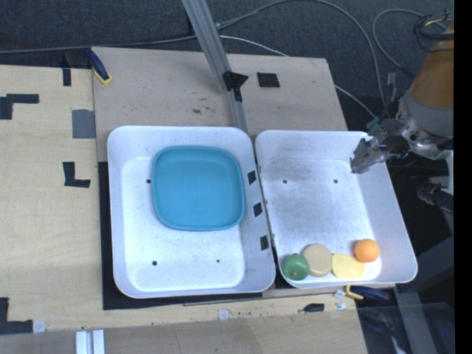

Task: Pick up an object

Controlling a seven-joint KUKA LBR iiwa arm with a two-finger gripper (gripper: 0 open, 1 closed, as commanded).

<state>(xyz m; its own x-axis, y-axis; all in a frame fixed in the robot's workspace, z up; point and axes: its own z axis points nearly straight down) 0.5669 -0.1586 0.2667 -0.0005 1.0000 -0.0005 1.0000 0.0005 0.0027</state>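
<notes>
A small orange ball [366,251] sits far below the gripper [361,158], beside a yellow piece [347,266]. The fingers hang near the right bin's [310,190] upper rim; their opening I cannot tell.

orange ball [366,251] | right bin [383,198] | near-right corner | resting

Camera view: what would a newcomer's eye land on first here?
A large square turquoise plastic plate lying flat in the left shallow white bin. Next, four small things bunched along the near edge of the right shallow white bin. The grey arm's claw hangs over that bin's far right corner.
</notes>
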